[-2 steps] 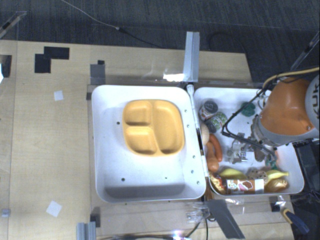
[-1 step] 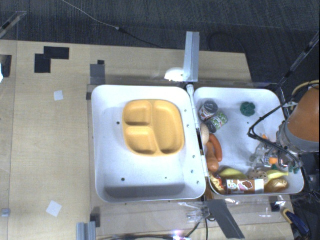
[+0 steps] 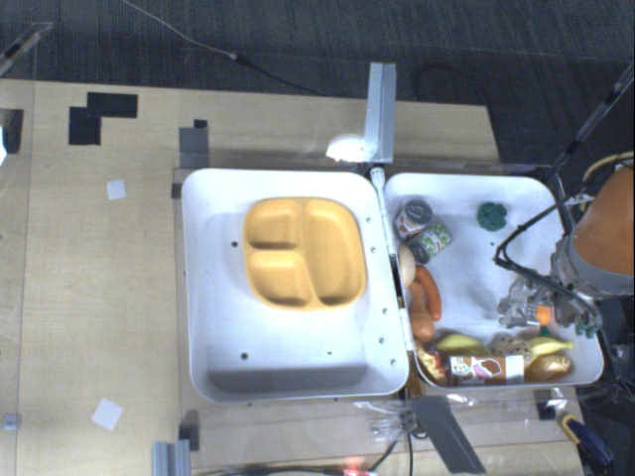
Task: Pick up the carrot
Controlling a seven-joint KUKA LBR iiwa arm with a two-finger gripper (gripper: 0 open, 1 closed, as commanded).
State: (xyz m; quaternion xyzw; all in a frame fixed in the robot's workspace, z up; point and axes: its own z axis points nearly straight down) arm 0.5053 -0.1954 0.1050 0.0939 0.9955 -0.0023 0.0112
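The carrot [image 3: 427,300], orange and elongated, lies along the left wall of the right bin [image 3: 456,191], pointing roughly front to back. My gripper [image 3: 529,312] hangs low over the right side of the same bin, well to the right of the carrot and apart from it. The grey arm with its orange band [image 3: 605,236] comes in from the right edge. A small orange spot shows at the gripper's tip; I cannot make out what it is.
In the right bin a can [image 3: 415,213] and a green-labelled can [image 3: 434,237] lie behind the carrot, and a dark green object [image 3: 491,215] sits at the back. Two bananas [image 3: 458,344], a wrapped bar [image 3: 486,369] and a brown item [image 3: 549,367] line the front wall. The left bin [image 3: 213,266] holds a yellow divided plate [image 3: 303,251].
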